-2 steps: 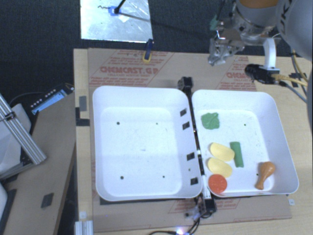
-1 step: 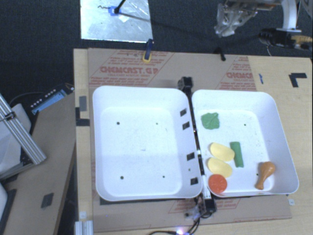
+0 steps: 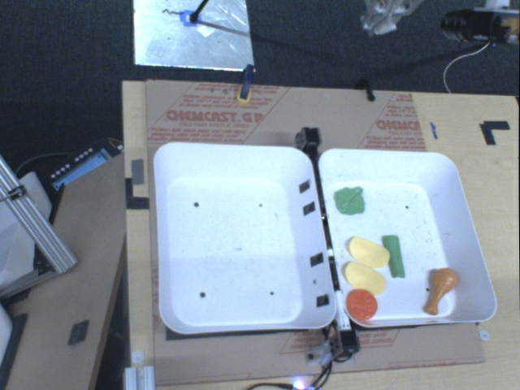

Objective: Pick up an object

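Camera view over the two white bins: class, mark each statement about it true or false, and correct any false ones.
1. All the loose objects lie in the right bin. True.
2. The gripper is down among the objects. False: it is up at the top of the view, beyond the bench and away from both bins.
3. The drumstick lies near the right bin's front right corner. True.
4. The green stick lies in the left bin. False: it lies in the right bin, just right of a yellow piece.
5. The red-orange disc sits at the far edge by the green leaf. False: it sits at the near left corner.
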